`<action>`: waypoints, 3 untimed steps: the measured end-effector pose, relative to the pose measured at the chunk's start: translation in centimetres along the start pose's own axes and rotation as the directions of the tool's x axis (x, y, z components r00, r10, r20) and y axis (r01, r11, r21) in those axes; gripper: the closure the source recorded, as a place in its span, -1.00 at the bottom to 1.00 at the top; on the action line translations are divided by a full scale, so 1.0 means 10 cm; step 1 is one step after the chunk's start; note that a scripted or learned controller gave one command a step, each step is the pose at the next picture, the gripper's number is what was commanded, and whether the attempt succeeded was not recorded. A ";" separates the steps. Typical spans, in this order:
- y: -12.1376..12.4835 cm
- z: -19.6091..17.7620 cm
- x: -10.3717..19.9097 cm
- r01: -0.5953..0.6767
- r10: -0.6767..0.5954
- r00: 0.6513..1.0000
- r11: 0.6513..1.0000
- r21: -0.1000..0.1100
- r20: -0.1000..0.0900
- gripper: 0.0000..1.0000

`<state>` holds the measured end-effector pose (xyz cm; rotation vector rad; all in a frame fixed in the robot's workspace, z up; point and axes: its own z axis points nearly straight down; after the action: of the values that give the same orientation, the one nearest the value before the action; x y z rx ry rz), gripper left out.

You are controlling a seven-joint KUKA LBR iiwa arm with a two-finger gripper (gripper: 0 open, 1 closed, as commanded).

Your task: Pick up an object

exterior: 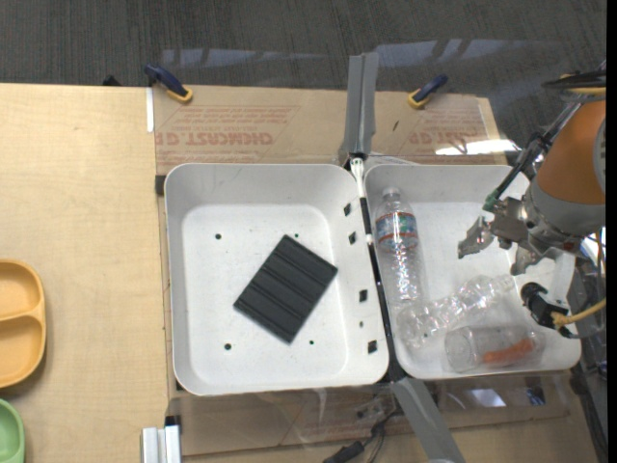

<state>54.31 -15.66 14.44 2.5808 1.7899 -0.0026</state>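
Gripper: the gripper point(496, 234) hangs over the right side of the right bin. Its small grey fingers are hard to see from here, so I cannot tell if they are open or closed. Nothing can be seen held between them.

Arm: one grey arm point(571, 167) with an orange band comes in from the right, above the right bin.

Dishes at far left: one yellow tray point(19, 321) with two hollows sits on the bench at the left edge. One green dish point(8, 434) sits just below it, cut off by the picture's edge.

Bench: one pale wooden bench top point(77, 181). One sheet of brown cardboard point(251, 128) with red print lies under the bins.

Clamps: two clamps with blue and orange handles point(168, 82) hold the cardboard at its top edge, one on the left and one on the right.

Bins: two white bins, side by side and touching in the middle.

Left bin: the left bin point(183, 258) holds one thing, a flat black pad point(286, 287) with ridges. It lies tilted near the middle of the bin floor.

Right bin: the right bin point(453, 181) holds three see-through things.

Bottle one: one clear water bottle point(398, 244) with a label lies along the bin's left wall, cap toward the top.

Bottle two: one crushed clear bottle point(453, 307) lies slanted across the lower part of the bin, touching the first bottle's lower end.

Clear tube: one clear container point(492, 348) with something orange inside lies by the bottom wall, just below the crushed bottle.
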 end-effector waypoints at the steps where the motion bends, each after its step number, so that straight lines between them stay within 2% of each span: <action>1: -0.22 0.54 -0.31 0.109 -0.109 0.994 0.994 0.001 -0.001 -1.00; 2: 0.18 0.53 -0.43 0.246 -0.246 0.969 0.969 0.002 -0.005 -1.00; 3: 0.03 0.53 -0.18 0.337 -0.337 0.941 0.941 0.002 -0.002 -1.00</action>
<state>53.95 -17.40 9.11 2.2390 2.2077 -0.0026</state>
